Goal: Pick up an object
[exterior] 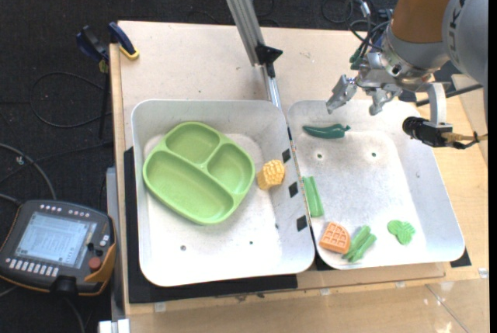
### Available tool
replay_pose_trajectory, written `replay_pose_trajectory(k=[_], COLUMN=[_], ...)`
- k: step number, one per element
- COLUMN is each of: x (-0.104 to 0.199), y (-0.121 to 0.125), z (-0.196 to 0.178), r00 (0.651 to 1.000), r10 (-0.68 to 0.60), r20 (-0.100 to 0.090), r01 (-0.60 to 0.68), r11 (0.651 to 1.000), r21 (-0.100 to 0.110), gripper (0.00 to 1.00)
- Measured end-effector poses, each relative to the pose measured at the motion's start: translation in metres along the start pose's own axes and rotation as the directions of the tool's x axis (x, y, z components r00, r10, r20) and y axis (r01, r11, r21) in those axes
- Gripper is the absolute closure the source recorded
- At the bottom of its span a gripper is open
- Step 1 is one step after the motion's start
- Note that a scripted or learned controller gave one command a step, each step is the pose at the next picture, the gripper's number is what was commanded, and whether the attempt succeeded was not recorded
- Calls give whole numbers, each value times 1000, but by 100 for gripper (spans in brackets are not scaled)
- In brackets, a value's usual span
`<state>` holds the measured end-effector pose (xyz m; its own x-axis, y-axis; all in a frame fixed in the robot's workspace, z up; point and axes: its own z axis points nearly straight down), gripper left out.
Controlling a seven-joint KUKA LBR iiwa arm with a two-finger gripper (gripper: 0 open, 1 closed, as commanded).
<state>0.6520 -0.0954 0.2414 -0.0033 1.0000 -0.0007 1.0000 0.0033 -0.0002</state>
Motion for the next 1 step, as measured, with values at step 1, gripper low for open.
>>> replay_pose_trajectory(k=[1], x=[-35], y=[22], z=[146], r00=[1000], r10=[4], r20=[-2], r01=[-4], r11=[1000], r21=[9], gripper=[0])
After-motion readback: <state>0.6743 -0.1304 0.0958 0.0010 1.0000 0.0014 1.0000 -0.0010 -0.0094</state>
